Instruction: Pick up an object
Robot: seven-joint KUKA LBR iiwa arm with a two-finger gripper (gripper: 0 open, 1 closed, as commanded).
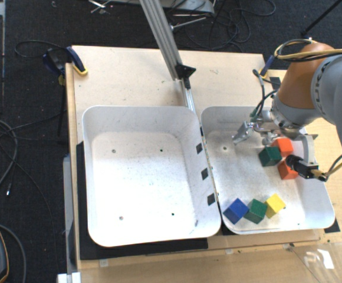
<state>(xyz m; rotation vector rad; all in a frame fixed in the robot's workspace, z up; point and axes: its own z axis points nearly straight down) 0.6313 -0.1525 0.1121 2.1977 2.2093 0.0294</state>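
Observation:
In the right bin my gripper hangs over the far half, its fingers spread open with nothing between them. Just below and to its right lies a dark green block, touching an orange block. A second orange block sits a little nearer the front. Along the front edge of that bin a blue block, a green block and a yellow block lie in a row.
The left bin lies beside the right one, sharing a raised middle wall. A slanted metal rail comes down to the far end of that wall. The grey arm with its orange band and cables overhangs the right bin's far right.

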